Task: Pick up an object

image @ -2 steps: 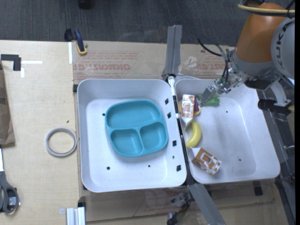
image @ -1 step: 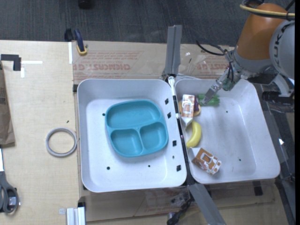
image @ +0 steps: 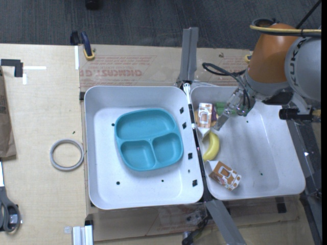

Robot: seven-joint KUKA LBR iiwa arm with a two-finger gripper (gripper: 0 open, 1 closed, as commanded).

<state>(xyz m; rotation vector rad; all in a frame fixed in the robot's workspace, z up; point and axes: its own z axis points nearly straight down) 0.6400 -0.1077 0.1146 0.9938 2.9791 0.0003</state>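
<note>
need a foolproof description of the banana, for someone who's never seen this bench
Take the right-hand white bin, the one the arm reaches into, and follow its left wall about halfway down. The banana lies there, just below the claw. It is the one plain yellow curved thing, between a small printed carton above and an orange-and-white packet below.

Smooth plastic plate (image: 148, 139) — glossy white bins (image: 97, 177).
</note>
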